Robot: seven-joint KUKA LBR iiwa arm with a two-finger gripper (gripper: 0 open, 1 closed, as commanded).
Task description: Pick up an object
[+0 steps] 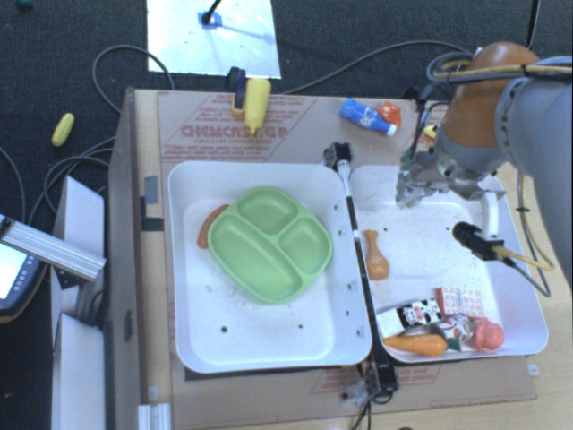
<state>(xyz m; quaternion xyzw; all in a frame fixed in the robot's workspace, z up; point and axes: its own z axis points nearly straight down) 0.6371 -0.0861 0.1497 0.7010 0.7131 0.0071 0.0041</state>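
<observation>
In the right bin, near its left wall, an orange-tan drumstick toy lies lengthwise, thin end toward the far rim, bulb nearer; gripper state can't tell.

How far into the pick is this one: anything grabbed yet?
Nothing looks picked so far. The claw sits low over the back of the right bin, on a bare patch of its floor, with no object seen in it. The pale drumstick-shaped toy lies near the divider, and the orange carrot and pink piece lie in the front corner. Reaching, closing and lifting remain.
</observation>
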